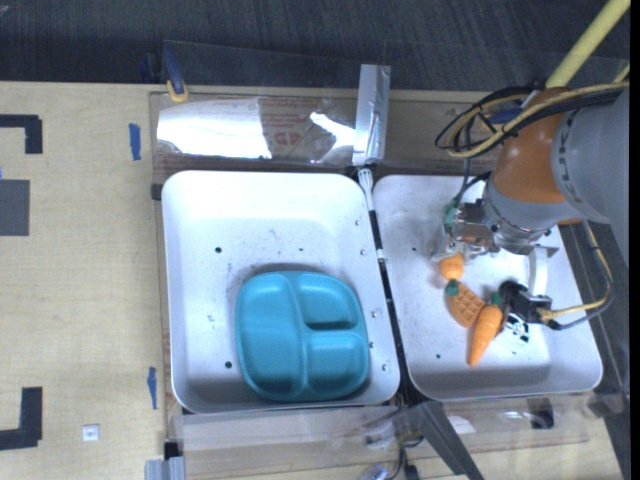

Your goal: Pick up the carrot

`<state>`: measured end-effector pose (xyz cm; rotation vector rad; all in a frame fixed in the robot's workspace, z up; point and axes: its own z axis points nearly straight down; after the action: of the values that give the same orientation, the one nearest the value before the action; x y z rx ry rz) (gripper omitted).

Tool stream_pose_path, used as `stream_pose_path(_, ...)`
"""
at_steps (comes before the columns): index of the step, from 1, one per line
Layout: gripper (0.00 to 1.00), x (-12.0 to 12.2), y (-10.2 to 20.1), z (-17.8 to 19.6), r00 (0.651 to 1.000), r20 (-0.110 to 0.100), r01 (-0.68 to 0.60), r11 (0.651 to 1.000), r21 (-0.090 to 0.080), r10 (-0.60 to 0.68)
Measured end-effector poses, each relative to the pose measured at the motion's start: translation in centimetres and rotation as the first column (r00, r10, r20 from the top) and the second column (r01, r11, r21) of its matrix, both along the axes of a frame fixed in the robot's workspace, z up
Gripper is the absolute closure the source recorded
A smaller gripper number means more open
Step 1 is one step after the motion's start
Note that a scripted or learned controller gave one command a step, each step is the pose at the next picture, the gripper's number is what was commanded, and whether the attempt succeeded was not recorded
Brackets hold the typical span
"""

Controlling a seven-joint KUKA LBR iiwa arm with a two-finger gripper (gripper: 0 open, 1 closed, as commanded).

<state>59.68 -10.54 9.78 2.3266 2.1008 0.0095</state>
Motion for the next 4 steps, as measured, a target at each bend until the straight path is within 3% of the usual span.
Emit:
stream_pose_path(1, 1.0, 7.1, 5.6, 8.9, 0.977, -0.006, 0.211, 0.977, 0.002, -0.211)
stream_pose_path(2, 0.0, 7.0, 5.4, 8.6, 0.977, -0.01, 0.213, 0.977, 0.0, -0.213)
stream_pose_path(3, 0.0, 7.1, 0.6, 12.0, 0.989, -0.005, 0.151, 0.989, -0.001, -0.151)
stream_pose_path(4, 0.0, 4.2, 1.4, 2.9, 0.998, -0.015, -0.068, 0.998, 0.002, 0.068)
